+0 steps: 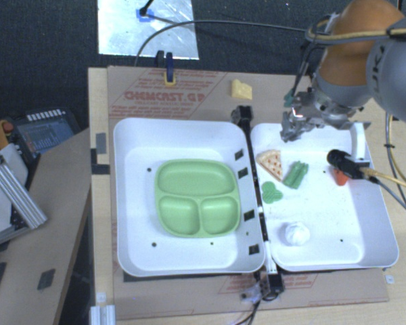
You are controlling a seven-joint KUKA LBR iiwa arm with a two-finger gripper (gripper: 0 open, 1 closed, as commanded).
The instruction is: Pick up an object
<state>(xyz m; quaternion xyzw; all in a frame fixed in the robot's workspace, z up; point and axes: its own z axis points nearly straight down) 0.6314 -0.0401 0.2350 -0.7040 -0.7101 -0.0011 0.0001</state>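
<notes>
1. Pizza slice toy (271,163) lies in the right bin (365,246), near its left wall.
2. Just beside it sit a green bundle (296,174) and a green leafy piece (271,193).
3. A white ball (298,233) lies nearer the front.
4. The gripper (294,126) hangs above the bin's back edge, holding nothing I can see.
5. A green divided tray (195,198) sits in the left bin (132,181).

right bin (365,246) front: open floor | rear-left crowded: pizza slice (271,162), green block (296,175), green blob (271,193)
</notes>
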